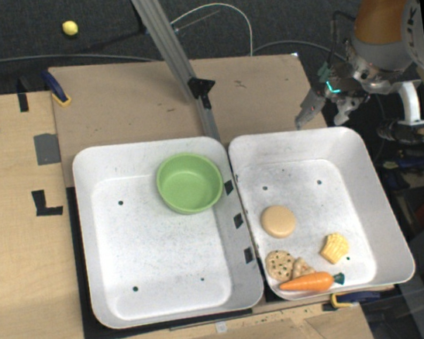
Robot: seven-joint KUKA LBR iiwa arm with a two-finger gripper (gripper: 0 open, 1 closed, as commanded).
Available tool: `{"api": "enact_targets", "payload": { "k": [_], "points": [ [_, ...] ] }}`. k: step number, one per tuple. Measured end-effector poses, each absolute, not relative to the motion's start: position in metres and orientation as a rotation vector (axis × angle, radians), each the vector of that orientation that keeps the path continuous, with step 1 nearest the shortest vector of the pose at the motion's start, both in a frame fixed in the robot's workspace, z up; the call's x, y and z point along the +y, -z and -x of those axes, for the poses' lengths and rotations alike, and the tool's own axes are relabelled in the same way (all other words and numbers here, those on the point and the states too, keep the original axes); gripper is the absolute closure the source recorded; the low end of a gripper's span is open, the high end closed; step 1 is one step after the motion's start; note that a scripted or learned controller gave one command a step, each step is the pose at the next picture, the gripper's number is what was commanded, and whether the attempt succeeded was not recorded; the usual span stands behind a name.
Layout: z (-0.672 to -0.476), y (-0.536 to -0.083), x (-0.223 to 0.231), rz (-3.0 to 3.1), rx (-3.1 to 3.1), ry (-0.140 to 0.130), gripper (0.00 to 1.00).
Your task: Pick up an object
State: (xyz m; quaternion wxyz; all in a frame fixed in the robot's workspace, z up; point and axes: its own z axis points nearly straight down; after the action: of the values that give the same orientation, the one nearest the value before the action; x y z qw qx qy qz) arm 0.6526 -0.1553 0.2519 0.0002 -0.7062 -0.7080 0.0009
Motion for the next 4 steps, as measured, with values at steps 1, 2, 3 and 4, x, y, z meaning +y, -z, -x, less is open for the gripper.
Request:
{"api": "enact_targets", "payload": {
  "k": [1,2,3,4],
  "points": [
    [-0.644,-0.195,-0.148,2.216,-2.22,-0.007,0.0],
    [-0.638,-0.14,-0.138,2.215,-2.219,-0.008,0.0],
    [-0.638,-0.089,-0.137,2.219,-2.223,-0.003,0.0],
    [-0.638,-0.099,-0.136,2.217,-2.224,-0.003,1.0]
  ]
}}
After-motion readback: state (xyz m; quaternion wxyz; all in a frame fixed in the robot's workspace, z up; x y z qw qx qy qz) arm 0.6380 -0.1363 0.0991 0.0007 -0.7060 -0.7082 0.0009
